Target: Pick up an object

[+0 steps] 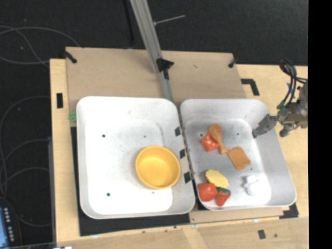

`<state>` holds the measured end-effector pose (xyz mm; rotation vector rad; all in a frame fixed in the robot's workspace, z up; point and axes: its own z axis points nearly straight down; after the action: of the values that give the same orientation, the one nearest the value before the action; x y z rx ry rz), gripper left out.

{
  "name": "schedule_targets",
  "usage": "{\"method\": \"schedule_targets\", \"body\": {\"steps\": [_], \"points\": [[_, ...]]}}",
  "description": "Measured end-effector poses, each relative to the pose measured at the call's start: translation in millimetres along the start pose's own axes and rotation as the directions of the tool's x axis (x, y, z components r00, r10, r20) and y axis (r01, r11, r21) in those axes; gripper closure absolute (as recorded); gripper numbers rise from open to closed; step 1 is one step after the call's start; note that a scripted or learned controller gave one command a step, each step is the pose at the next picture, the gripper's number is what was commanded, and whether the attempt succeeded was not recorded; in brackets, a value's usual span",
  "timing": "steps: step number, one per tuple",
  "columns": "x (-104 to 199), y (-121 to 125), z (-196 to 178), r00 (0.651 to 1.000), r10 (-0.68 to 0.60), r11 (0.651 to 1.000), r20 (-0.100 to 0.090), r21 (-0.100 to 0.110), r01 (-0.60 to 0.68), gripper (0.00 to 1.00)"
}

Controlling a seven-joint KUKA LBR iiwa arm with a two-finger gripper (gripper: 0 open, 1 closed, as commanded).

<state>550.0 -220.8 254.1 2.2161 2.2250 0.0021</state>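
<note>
mostly toy food [224, 157] in right bin [275, 154], yellow bowl [157, 167] in left bin [104, 139]

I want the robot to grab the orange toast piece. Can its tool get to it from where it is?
Probably yes. The tool hangs at the right bin's far right edge, and the toast piece lies open just left of it, with nothing on top.

Overhead slanted view of a worktop [129, 71] bearing two white bins. The left bin [104, 139] holds a yellow bowl [157, 167] at its lower right. The right bin [270, 165] holds toy foods: a drumstick [217, 136], a red piece [208, 143], a toast slice [239, 158], a tomato [207, 191], a strawberry [222, 196] and a small white item [251, 184]. The tool [275, 126] hangs at the right bin's upper right rim.
</note>
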Motion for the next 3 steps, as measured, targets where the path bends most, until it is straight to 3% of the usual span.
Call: {"method": "schedule_targets", "body": {"steps": [1,3], "points": [[0.0,0.0,0.0,1.000,0.000,1.000,0.000,0.000,0.000,0.00],[0.4,-11.9,108.1,1.000,0.005,1.000,0.001,0.007,-0.005,0.00]]}}
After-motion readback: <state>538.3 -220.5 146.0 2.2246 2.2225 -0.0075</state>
